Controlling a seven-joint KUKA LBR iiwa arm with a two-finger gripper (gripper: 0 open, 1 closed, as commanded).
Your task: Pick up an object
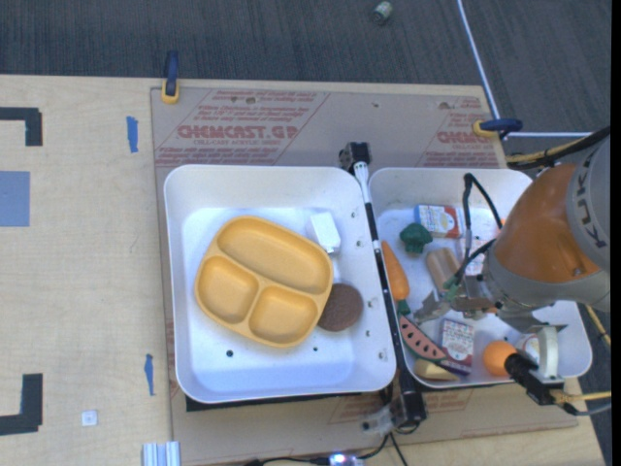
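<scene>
1. The left bin (184,260) holds a yellow three-compartment plate (264,280) lying flat in its middle. A brown disc (341,308) touches the plate's near right edge, and a small white block (324,229) sits at its far right edge.
2. Over to the right bin (393,202), and it is crowded. An orange carrot (394,270) lies along the left wall, a green toy (417,236) sits beside a small carton (439,219) at the far end, and a tan roll (443,265) lies just nearer.
3. At the near end are a watermelon slice (422,340), a printed packet (456,338) and an orange ball (498,357).
4. The arm (548,236) leans in from the right and the pincer (448,304) hangs low over that bin, between the tan roll and the packet. Whether it is apart or together cannot be told, and nothing is seen clamped in it.
5. Both bins rest on a brown printed sheet (291,124), which is clamped at its far corners to a pale wooden surface (78,289). That surface carries blue tape strips (132,134) and black marks (29,124).
6. Beyond lies dark carpeted floor (243,17), with a small grey item (382,11) on it.
</scene>
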